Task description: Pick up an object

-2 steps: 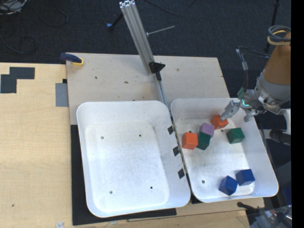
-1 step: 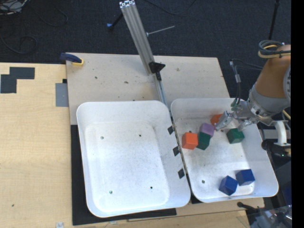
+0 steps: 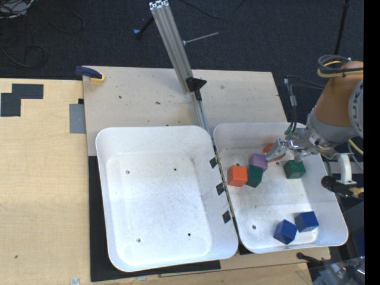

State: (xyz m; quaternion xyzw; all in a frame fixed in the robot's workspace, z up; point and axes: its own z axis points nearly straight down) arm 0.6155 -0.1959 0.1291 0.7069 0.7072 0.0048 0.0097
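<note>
Gripper [image 3: 284, 149] hovers right of centre, finger spread impossible to tell; crowded purple block [image 3: 258, 161] and green block [image 3: 294, 170] could foil a clean grab.

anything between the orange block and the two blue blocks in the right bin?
No. In the camera view, bare white bin floor separates the orange block from the blue blocks; the green block sits beside orange, off that line.
</note>
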